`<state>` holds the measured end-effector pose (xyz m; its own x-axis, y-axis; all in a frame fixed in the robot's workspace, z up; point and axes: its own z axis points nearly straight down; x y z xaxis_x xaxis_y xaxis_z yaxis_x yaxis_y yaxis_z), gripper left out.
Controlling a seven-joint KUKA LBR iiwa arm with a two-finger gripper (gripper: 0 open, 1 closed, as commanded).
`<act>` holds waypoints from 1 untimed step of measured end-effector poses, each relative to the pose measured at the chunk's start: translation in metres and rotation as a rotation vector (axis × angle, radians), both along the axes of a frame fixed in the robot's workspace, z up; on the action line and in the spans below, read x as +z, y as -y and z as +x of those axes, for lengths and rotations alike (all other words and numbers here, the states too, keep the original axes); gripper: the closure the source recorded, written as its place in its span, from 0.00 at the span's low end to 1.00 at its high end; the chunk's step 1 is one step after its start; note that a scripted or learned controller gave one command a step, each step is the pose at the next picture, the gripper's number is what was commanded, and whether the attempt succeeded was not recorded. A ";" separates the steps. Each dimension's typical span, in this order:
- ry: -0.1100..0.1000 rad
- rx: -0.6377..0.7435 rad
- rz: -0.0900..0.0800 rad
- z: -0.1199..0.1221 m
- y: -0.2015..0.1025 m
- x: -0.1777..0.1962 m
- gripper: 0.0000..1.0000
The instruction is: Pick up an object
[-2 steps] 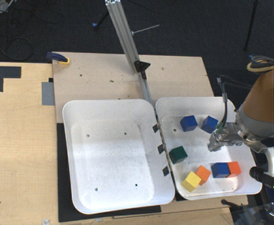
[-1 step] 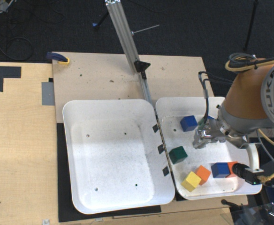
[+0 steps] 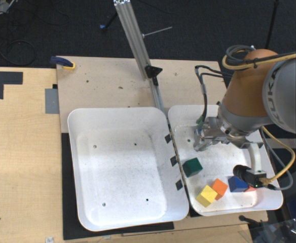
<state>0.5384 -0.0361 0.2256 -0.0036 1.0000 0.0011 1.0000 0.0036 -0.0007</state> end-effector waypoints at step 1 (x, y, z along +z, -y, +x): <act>-0.001 -0.001 0.000 0.024 -0.037 0.005 1.00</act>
